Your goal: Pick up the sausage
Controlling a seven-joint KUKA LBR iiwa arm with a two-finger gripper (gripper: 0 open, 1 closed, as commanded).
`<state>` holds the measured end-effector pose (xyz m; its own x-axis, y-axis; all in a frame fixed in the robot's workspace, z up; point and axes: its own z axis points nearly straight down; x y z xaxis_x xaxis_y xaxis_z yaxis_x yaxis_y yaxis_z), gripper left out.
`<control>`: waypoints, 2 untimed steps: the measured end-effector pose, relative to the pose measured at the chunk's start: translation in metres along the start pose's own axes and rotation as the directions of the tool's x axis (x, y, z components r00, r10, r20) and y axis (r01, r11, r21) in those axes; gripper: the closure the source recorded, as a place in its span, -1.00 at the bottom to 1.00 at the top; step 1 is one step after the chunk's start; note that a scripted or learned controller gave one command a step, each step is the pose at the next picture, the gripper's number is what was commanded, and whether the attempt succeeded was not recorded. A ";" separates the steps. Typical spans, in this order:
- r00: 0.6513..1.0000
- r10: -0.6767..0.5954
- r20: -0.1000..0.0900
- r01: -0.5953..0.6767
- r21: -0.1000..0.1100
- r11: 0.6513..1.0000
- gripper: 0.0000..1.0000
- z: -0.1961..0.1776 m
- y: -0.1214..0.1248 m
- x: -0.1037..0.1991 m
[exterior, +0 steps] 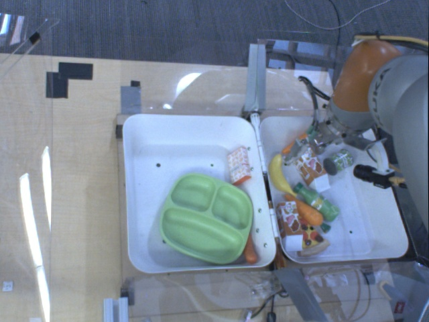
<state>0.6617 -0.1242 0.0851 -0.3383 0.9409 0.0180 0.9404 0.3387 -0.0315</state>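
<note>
Two white bins (134, 180) sit on the desk; my gripper (315, 138) hovers in the right bin's upper part, its opening impossible to tell.

Glossy white plastic bins (141, 180); matt green plastic tray (206, 218).

The grey arm (402, 92) is reaching in from the right, its orange band (358, 72) sitting above the wrist. The wrist is pointing down and to the left, and the gripper (315, 138) is hanging low at its end, its finger state unclear.
</note>
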 end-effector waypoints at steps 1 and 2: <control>1.000 -0.009 0.023 0.009 -0.031 0.999 1.00 -0.016 0.007 -0.002; 1.000 -0.009 0.022 0.010 -0.031 0.999 -1.00 -0.016 0.007 -0.002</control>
<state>0.6700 -0.1236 0.1004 -0.3479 0.9375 -0.0041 0.9375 0.3479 -0.0004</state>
